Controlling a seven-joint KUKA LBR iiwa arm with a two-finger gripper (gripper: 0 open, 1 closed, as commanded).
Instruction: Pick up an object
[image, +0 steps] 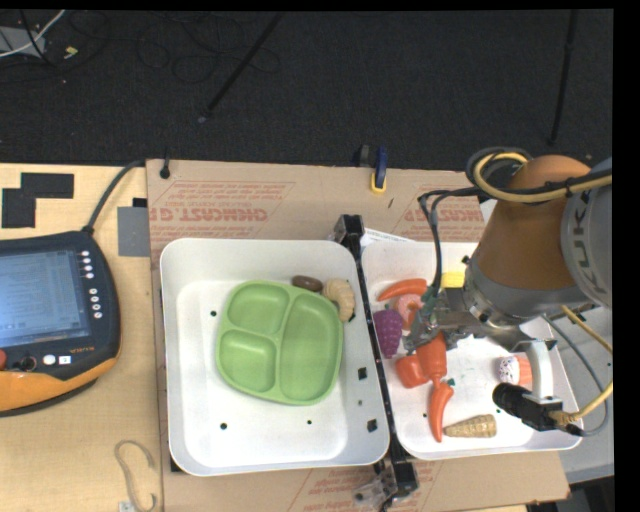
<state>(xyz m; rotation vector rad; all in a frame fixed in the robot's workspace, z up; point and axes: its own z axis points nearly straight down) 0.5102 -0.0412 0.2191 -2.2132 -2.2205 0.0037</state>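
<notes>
2 glossy white bins (190, 440); smooth green divided plate (281, 342); jaws' state unclear.

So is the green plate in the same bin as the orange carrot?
No, the green plate sits in the left bin, while the orange carrot lies in the right bin.

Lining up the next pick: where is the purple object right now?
The purple object lies in the right bin, against its left wall, just below the orange-red curved piece and left of the gripper.
</notes>
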